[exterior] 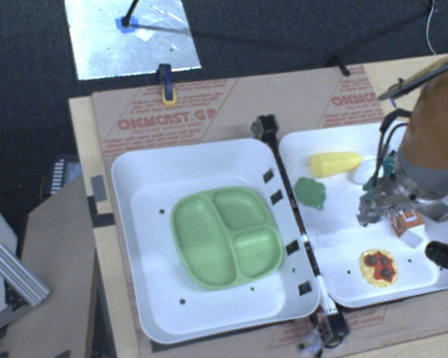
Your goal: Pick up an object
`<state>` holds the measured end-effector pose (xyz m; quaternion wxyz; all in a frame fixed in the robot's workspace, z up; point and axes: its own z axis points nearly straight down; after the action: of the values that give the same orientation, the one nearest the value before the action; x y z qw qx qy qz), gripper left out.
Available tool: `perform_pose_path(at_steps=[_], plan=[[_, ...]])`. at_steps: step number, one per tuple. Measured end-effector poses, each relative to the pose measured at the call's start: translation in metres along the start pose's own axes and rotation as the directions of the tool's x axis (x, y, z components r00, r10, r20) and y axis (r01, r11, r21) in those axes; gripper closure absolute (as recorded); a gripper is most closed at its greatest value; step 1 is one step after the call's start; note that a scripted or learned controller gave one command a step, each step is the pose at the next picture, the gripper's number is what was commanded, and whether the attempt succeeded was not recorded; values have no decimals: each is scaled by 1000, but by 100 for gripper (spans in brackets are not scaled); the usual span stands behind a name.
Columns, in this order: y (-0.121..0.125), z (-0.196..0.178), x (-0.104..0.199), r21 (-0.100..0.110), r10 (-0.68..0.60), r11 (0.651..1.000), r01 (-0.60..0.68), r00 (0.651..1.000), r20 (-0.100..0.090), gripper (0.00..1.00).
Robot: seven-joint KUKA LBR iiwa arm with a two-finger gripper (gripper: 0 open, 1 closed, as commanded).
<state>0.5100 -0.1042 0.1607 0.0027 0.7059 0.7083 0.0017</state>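
The right bin (343, 290) holds a yellow corn-like piece (334, 163), a green broccoli-like piece (311, 193), a small round pizza toy (379, 266) with red topping, and a brown and white block (407, 222). A white bit (363, 170) lies beside the yellow piece. My gripper (375, 207) hangs low over the right bin, just left of the brown block and above the pizza toy. The wrist hides its fingertips.
The left bin (137, 188) carries a green divided plate (223, 237). A black divider with clips (289, 206) runs between the two bins. The arm's orange band (443, 126) covers the right bin's far right side. Cardboard lies under both bins.
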Motion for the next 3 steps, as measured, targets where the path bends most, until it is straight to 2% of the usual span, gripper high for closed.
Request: perform_pose_path(at_steps=[1,3], plan=[[2,-45,0,-1,-1,1000,1,1000,0,100],[38,-40,102,4,-7,1000,7,1000,-4,100]])
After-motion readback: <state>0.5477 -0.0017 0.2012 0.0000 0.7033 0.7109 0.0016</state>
